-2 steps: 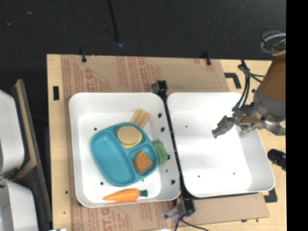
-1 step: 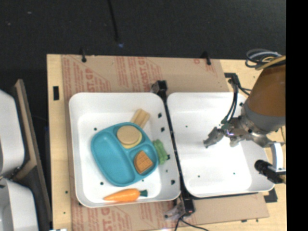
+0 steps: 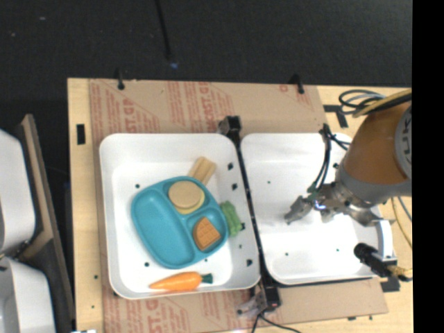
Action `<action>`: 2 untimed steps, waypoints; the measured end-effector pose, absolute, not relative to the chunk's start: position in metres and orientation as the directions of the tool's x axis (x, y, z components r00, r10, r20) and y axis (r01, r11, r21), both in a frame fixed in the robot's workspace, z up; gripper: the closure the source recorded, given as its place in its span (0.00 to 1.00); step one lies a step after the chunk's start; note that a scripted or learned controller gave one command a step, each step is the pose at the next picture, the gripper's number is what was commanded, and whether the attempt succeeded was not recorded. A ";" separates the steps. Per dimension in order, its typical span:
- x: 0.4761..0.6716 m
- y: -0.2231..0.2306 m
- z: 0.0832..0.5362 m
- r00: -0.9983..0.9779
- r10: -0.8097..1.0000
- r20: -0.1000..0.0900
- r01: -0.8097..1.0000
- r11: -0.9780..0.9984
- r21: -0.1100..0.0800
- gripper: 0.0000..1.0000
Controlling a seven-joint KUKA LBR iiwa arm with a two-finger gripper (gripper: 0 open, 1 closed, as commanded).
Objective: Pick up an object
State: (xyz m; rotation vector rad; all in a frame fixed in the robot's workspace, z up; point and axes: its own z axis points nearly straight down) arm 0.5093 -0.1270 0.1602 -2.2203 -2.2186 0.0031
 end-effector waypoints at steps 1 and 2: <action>0.508 -0.127 0.108 0.001 1.000 0.001 1.000 -0.001 -0.004 0.00; 0.510 -0.128 0.121 0.002 1.000 0.000 1.000 -0.002 0.002 1.00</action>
